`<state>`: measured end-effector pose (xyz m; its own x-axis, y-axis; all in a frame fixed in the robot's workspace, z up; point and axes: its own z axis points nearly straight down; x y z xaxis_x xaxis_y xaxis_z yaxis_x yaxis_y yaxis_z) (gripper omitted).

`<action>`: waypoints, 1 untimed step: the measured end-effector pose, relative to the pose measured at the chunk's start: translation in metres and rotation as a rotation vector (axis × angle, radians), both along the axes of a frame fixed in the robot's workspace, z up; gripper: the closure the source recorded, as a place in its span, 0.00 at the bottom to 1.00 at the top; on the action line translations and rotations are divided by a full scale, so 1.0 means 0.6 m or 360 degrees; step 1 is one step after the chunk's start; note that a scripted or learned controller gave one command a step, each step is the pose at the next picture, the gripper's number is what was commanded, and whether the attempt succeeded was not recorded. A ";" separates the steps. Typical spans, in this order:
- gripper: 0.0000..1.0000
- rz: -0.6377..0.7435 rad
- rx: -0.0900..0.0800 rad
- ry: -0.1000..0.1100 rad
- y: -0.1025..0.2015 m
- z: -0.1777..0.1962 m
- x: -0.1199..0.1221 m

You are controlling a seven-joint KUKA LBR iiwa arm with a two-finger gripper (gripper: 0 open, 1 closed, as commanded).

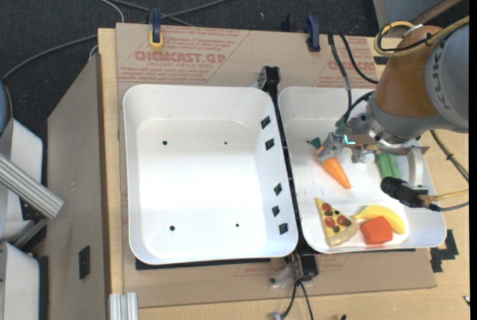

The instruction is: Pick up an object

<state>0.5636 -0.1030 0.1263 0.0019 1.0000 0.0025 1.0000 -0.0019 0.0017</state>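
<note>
1. Camera view, the step itself: you're sitting low in the right bin (440,236) with the gripper (344,145) hanging right at the leafy top of the carrot (336,170); honestly I'm not able to tell whether it's spread or pressed together, the wrist is blocking it; nothing is visibly pinched, so I wouldn't be calling this a grab yet.

2. Doing it well, my take: the carrot is lying slanted, green end up-left and orange tip pointing down-right; you're wanting to close across the fat part of the body, not on the leaves, since the leaves are probably going to slip out; I'd be shifting toward the orange part and turning the wrist so the squeeze is running across the carrot's width.

3. Watch the neighbours; a green object (387,164) is lying just beside the carrot under the arm, so a sloppy descent is risking a bump.

4. Containers: the right bin is also holding a pizza slice (335,221), a banana (389,215) and a red block (376,230), all bunched near the front edge, well apart from your target.

5. The left bin (138,162) is sitting next to it, divider touching; I'm seeing just bare white floor with a few dark dots.
</note>
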 end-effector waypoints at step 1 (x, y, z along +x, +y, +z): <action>0.00 0.0003 0.0000 0.0012 0.000 -0.073 0.003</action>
